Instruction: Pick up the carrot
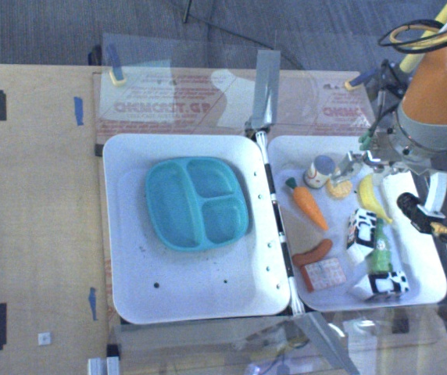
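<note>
The carrot (309, 204), orange with a green top, lies at a slant in the left part of the right bin (434, 287), with its tip toward the bin's middle. My gripper (360, 160) hangs over the bin's back edge, up and to the right of the carrot, apart from it. It stands just above a small yellow food piece (338, 187) and beside a little jar (318, 170). Nothing shows in its grasp.
Around the carrot in the right bin lie a banana (373, 197), a brown sausage (312, 251), a red packet (323, 273), a green bottle (380, 254) and cow-patterned items (361, 228). The left bin (130, 287) holds a blue divided plate (198, 203). A metal divider (266, 100) stands behind the bins.
</note>
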Robot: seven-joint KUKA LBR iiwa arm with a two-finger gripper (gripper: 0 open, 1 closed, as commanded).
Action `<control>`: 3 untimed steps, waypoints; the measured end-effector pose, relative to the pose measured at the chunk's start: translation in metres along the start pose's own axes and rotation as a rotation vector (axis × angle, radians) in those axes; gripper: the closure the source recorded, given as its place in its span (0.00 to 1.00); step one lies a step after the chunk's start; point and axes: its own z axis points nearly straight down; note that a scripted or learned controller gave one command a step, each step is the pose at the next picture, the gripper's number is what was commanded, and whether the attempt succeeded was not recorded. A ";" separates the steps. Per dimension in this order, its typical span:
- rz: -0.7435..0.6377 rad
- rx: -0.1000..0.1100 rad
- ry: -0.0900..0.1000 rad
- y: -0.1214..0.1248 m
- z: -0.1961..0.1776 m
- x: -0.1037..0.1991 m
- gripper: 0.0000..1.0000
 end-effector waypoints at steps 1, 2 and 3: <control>-0.120 -0.004 -0.001 -0.006 0.098 0.027 0.00; -0.118 -0.006 -0.002 -0.005 0.088 0.027 1.00; 0.007 -0.002 -0.001 0.003 -0.022 0.084 1.00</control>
